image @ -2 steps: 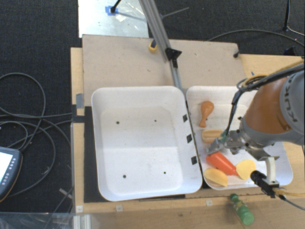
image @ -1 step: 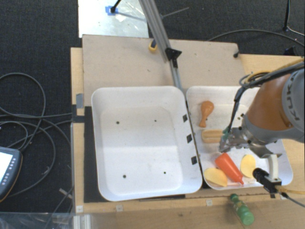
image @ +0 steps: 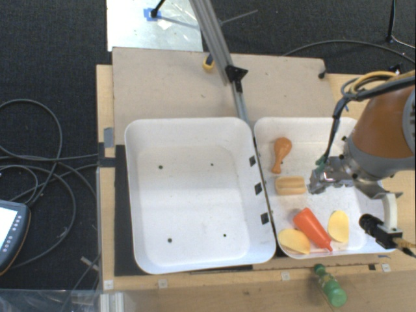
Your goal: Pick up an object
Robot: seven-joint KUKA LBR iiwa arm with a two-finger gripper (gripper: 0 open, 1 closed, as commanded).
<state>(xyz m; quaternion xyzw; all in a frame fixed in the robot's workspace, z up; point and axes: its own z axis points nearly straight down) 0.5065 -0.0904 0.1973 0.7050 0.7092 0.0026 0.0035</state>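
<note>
The left bin (image: 188,194) offers open floor. In the right bin (image: 305,130), a drumstick (image: 281,153), bread roll (image: 290,186) and carrot (image: 312,229) crowd the middle and lower part.

Grey arm (image: 390,142), orange band, black cables, metallic tool (image: 320,181)

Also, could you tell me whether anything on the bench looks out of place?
Yes: a green bottle lies on its side on the bench, outside the right bin, just past its near rim. The other items sit inside that bin, beside the claw.
</note>
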